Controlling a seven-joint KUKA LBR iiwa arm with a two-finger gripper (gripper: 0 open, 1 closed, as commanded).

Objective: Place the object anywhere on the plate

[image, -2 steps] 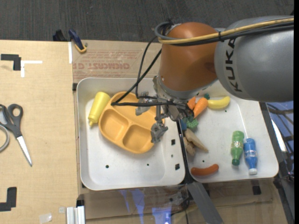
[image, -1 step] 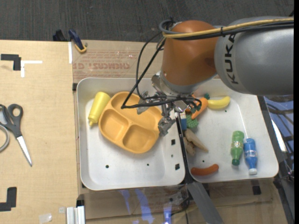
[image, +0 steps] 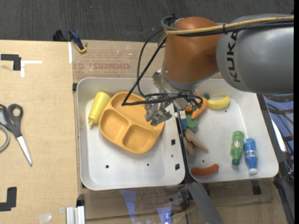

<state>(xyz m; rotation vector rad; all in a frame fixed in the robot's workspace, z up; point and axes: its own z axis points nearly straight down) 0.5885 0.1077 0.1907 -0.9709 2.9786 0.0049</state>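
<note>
Grey arm reaches in from right, end effector pointing down

The yellow-orange compartment plate looked like smooth moulded plastic with a soft sheen, and the yellow bottle beside it had the same matt plastic look. Both white bins were smooth plastic, faintly glossy along their rims. The arm showed grey painted metal with a satin finish, its orange band glossier, catching light. The gripper looked like bare dull metal. The toy banana, sausage, green bottle and blue bottle appeared plastic, the bottles slightly shiny. The bench top resembled matt brown cardboard, and the scissors had grey handles and metal blades.
</note>
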